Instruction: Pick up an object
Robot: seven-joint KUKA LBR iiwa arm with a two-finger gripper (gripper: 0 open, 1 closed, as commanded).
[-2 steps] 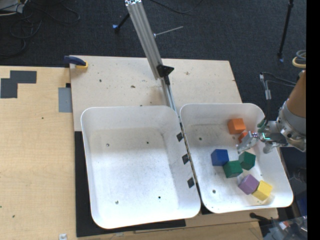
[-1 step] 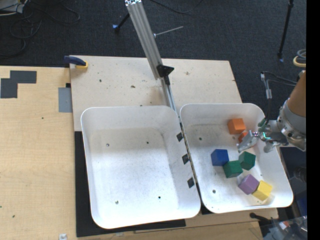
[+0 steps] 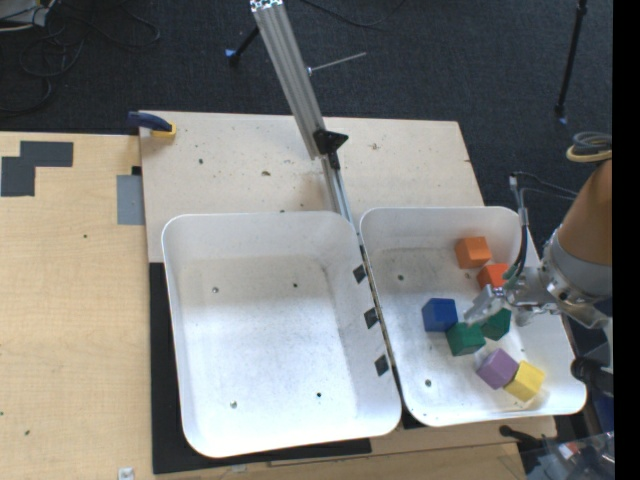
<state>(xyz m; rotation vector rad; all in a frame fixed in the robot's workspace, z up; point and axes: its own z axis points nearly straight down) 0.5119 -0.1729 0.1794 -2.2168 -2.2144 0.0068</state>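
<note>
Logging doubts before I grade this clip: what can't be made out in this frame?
- Gripper, camera view: too small and blurred to tell its state or whether it touches the green block.
- Red block: partly hidden behind the gripper.
- Arm: cut off by the right edge.
- Clamp on the bench: too small for detail.

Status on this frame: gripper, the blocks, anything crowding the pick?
Gripper low in the right bin, at the green block; grasp unclear. Blue block and red block crowd it closely. Nothing lifted.
</note>
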